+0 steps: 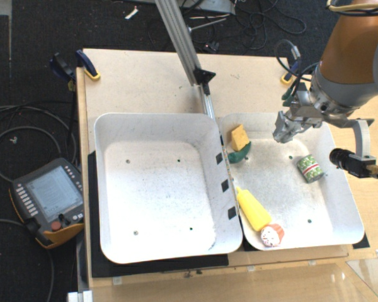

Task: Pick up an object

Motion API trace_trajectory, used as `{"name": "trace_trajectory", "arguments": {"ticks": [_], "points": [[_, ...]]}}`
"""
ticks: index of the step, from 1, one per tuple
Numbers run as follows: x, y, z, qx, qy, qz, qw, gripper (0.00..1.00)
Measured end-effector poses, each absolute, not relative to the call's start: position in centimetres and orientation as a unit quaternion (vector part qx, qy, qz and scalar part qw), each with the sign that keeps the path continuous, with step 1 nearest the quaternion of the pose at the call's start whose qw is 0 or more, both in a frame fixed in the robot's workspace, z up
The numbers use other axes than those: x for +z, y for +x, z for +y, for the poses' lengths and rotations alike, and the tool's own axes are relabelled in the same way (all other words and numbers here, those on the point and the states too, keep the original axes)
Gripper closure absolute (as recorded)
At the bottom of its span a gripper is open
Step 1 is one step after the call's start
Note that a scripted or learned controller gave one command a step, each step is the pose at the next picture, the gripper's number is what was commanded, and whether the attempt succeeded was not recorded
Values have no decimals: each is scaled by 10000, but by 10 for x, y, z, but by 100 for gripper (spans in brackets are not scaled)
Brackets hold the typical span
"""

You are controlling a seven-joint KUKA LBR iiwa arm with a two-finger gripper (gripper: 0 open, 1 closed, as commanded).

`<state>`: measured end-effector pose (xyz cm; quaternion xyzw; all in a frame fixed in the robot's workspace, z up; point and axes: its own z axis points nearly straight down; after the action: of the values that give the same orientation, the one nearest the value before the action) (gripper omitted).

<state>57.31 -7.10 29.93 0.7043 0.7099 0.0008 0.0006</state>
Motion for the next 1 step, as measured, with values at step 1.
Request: {"name": "trace_trajectory", "arguments": {"ticks": [1], "points": [[287, 599, -15, 8, 7043, 7099, 1, 100]]}}
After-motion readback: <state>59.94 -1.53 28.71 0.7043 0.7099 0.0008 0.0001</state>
